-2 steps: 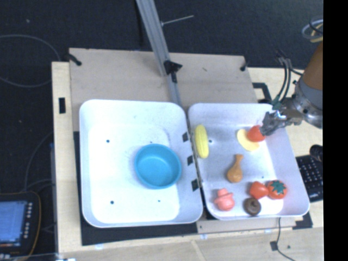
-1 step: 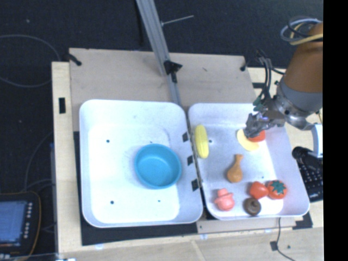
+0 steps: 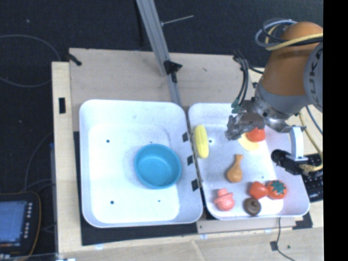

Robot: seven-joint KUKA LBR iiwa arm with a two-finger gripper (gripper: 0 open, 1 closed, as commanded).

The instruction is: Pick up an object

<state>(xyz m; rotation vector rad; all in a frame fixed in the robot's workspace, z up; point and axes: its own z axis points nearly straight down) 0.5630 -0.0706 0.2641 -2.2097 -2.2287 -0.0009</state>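
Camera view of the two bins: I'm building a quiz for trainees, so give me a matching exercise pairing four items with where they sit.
Things:
1. round blue plastic bowl
2. yellow toy corn cob
3. tan pear-shaped toy gourd
4. small dark brown round toy

Places:
A. right bin, near front edge
B. left bin, middle
C. right bin, centre
D. right bin, along its left wall

Pairs: 1-B, 2-D, 3-C, 4-A

hand (image 3: 239,129) fingers: unclear | red-yellow object (image 3: 253,138): partly hidden by hand
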